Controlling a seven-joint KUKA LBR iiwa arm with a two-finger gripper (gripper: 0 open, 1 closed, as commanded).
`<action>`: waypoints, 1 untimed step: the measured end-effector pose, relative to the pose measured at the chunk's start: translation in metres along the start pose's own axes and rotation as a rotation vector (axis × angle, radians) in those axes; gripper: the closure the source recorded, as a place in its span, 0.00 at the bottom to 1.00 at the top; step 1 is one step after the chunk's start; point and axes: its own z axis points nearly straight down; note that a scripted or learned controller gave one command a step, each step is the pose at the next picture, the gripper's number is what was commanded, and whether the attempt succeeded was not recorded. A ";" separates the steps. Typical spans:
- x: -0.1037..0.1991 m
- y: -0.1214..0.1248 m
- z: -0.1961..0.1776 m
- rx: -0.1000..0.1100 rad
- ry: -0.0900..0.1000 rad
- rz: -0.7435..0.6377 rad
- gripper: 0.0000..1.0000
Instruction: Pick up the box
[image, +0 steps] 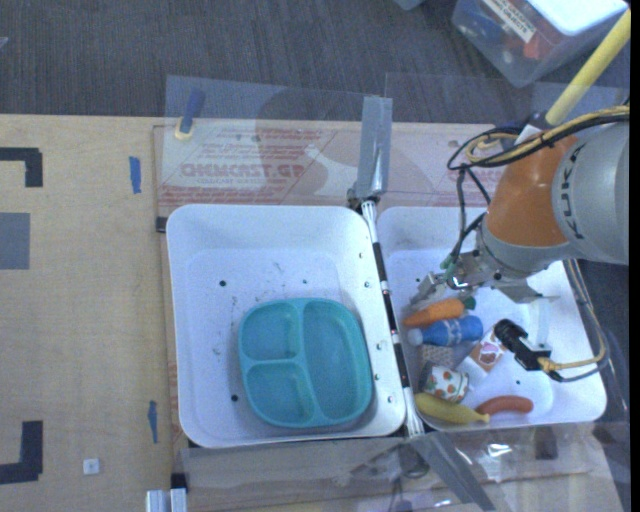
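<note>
Gripper (447, 285) low in right bin (400, 240), finger state indeterminate, carrot (433, 313) and bottle (452, 331) crowded beneath, box (488, 354) adjacent, banana (447, 410) nearby

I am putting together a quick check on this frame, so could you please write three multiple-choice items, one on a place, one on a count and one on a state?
1. Where does the teal tray lie?
A. in the left bin
B. in the right bin
C. on the bench outside the bins

2. How many compartments does the tray have?
A. two
B. three
C. five

3. How does the banana rest?
A. standing against the bin wall
B. lying flat on the bin floor
C. lifted above the bin

Answers:
1 A: the teal tray sits on the floor of the left bin.
2 B: one long section and two smaller ones show.
3 B: the banana lies flat at the near edge of the right bin.
</note>
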 end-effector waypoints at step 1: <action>0.003 -0.058 0.000 -0.001 0.000 0.240 0.00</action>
